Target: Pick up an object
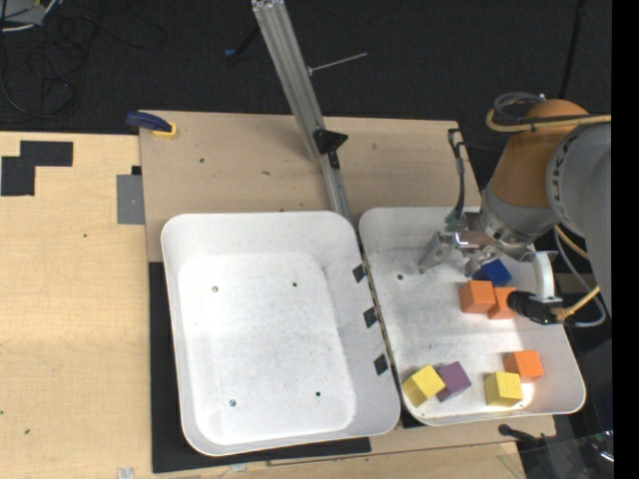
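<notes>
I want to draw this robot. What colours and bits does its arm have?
The arm is grey with a fat rounded orange band above the wrist. Pale cables loop over the top. The gripper is small and silvery metal.

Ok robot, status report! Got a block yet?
Gripper over right bin, nothing seen held. Blue block beside it, orange block touching. Nothing blocking.

White bins [200, 267]; blue block [494, 270], orange blocks [479, 296], yellow blocks [424, 382], purple block [454, 377]; orange band [524, 168] on grey arm [589, 188].
</notes>
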You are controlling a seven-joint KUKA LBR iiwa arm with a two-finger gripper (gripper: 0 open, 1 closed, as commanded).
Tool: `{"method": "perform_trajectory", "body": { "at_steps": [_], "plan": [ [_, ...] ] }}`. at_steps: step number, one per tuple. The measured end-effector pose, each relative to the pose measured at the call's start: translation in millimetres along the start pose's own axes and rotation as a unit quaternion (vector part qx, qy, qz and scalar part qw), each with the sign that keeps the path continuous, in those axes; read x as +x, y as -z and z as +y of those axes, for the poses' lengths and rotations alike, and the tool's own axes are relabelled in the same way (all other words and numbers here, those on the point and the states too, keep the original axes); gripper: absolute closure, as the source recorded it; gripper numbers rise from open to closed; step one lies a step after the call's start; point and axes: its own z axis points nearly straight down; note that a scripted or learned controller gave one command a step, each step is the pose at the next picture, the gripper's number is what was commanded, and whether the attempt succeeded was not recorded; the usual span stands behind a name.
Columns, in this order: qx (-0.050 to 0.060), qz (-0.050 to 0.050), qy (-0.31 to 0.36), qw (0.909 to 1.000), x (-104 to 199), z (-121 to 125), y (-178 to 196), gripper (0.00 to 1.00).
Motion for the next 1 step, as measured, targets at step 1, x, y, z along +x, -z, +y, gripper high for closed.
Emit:
{"method": "perform_trajectory", "body": {
  "at_steps": [1],
  "plan": [
    [-0.002, -0.001, 0.000, 1.0000, 1.0, -0.3, -14.2, 0.00]
  ]
}}
